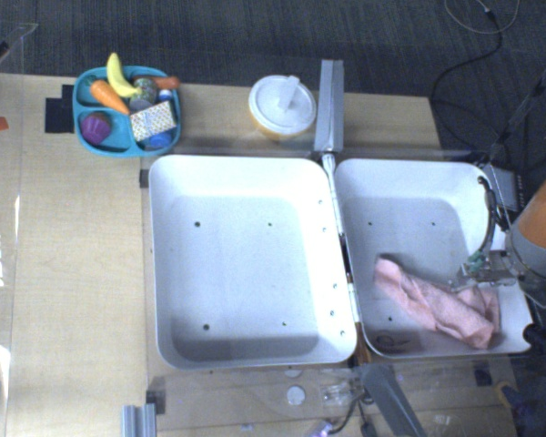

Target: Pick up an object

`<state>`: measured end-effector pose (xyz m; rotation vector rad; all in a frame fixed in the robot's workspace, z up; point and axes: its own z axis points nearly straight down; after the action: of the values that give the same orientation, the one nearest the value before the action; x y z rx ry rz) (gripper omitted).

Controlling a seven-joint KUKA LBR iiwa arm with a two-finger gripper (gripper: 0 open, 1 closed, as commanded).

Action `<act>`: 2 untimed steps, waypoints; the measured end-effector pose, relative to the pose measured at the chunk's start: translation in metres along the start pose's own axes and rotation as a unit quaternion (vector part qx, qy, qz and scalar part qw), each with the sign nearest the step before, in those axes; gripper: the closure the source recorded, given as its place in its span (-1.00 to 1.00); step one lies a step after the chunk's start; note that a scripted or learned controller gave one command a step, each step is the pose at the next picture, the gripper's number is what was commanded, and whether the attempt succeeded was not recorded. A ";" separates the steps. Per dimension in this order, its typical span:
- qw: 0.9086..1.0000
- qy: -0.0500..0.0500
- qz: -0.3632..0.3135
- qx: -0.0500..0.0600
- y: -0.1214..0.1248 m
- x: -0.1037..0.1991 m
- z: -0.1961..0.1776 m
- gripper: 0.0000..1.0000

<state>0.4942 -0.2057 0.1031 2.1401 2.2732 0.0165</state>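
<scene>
Pink cloth (435, 308) lies crumpled in the right bin (409, 198), along the near side, stretching from the bin's middle toward its near right corner. My gripper (480, 269) sits low at the right end of that cloth, just above its bunched folds, close to the bin's right wall. From this slanted view from above I cannot tell how my pincer stands, nor whether any fabric is caught in it; the tip is small and blurs into the cloth. My arm (539, 230) comes in over the right rim, the orange band showing at the edge of the view.

To the left, the left bin (246, 335) sits side by side with the right one, their rims touching along the middle. Beyond the bins, on the wooden bench (64, 271), stands a blue tray (127, 112) with toy food, a banana (118, 76) and a carrot (107, 95) among it. Near it, behind the seam between the bins, rests a white lidded cup (282, 106).
</scene>
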 end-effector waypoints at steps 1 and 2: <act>1.000 0.001 -0.014 0.003 -0.002 0.000 0.012 1.00; 1.000 0.002 -0.003 0.008 0.041 -0.002 -0.046 1.00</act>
<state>0.5346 -0.2052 0.1501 2.1426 2.2900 0.0033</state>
